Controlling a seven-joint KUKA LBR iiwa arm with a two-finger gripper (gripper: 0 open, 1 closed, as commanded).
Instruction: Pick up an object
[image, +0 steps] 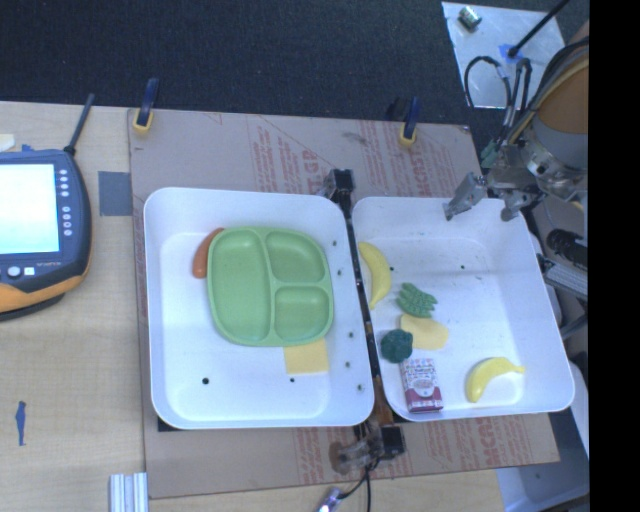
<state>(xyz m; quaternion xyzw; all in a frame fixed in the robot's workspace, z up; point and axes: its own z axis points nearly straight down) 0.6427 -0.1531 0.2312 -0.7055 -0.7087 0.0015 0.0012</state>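
Note:
My gripper (487, 203) hangs over the far rim of the right bin (500, 255), open, with nothing between its fingers. Objects lie in that bin's near-left part: a yellow banana (376, 272) against the left wall, a green leafy piece (416, 299), a yellow wedge (428, 332), a dark green broccoli-like piece (396, 346), a small red and white carton (421, 385) and a second yellow banana piece (492, 377) near the front right. All of them sit well below and left of the gripper.
The left bin (175, 300) holds a green divided plate (270, 285), an orange-red piece (203, 254) tucked at its left edge and a yellow slice (306, 359) below it. A handheld control pendant (40, 225) lies on the bench at the far left.

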